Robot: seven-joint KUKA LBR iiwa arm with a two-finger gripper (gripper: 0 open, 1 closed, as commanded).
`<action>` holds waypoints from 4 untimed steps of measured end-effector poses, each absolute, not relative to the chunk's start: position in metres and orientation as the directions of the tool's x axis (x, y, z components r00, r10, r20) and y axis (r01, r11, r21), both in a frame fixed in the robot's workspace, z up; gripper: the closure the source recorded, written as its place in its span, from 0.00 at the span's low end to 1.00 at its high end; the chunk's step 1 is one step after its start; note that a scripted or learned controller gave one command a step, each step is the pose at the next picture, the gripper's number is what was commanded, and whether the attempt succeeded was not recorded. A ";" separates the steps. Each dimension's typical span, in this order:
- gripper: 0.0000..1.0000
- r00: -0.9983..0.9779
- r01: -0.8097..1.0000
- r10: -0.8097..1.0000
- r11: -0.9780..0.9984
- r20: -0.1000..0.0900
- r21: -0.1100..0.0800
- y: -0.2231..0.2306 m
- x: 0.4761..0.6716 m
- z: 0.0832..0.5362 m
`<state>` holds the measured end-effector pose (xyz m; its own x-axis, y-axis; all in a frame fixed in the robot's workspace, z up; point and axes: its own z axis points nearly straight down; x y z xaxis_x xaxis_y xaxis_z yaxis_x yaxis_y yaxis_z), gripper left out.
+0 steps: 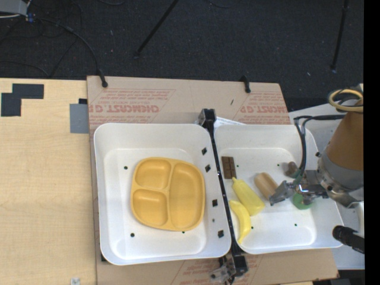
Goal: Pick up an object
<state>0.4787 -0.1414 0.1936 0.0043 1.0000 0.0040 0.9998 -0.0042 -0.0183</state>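
Observation:
The right bin (279, 241) holds several objects. A dark brown bar (228, 167) lies by the divider, with a yellow block (248, 197) and a banana (241, 219) below it. A tan cylinder (266, 183) lies near the middle, and a small brown piece (290, 168) sits further right. My gripper (292, 193) is low over the bin's right half, just right of the tan cylinder. A small green object (303, 203) peeks out right beneath it, partly hidden by the wrist.
The left bin (113, 218) holds a yellow divided plate (168, 193). A black divider rail (217, 183) runs between the bins. The arm's orange band (349, 141) and cables rise over the right bin's right wall.

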 end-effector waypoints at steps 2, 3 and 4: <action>0.00 0.000 1.000 1.000 0.000 0.003 -0.008 -0.132 0.478 0.141; 0.00 0.000 1.000 1.000 0.000 0.003 -0.007 -0.131 0.477 0.088; 1.00 0.004 1.000 1.000 -0.004 0.003 -0.008 -0.132 0.477 0.099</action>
